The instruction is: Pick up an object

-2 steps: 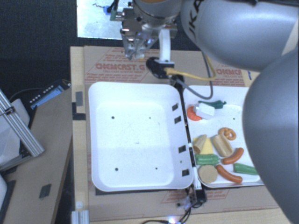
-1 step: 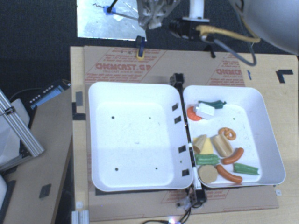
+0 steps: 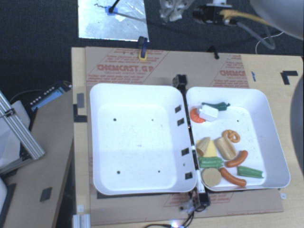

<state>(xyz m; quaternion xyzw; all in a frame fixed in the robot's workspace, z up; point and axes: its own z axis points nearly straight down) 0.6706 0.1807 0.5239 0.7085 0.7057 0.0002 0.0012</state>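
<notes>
The right bin (image 3: 268, 127) holds several toy foods. At its back lie a white block (image 3: 208, 112), a red-orange disc (image 3: 195, 116) and a dark green pepper (image 3: 216, 105). Nearer the front sit a pretzel (image 3: 231, 136), a yellow wedge (image 3: 205, 147), a tan bread piece (image 3: 226, 148), two sausages (image 3: 236, 158) (image 3: 232, 177), a green pod (image 3: 210, 162), a green bean (image 3: 250, 172) and a round beige cookie (image 3: 211, 176). My gripper (image 3: 176, 6) hangs beyond the bench's far edge, well away from both bins, with nothing seen in it.
The left bin (image 3: 102, 127) lies beside the right one, joined by black clips (image 3: 183, 122). A shiny metal sheet (image 3: 111, 13) lies at the back left. A yellow and blue clamp (image 3: 142, 49) stands on the brown board's far edge. An aluminium rail (image 3: 19, 129) slants at the left.
</notes>
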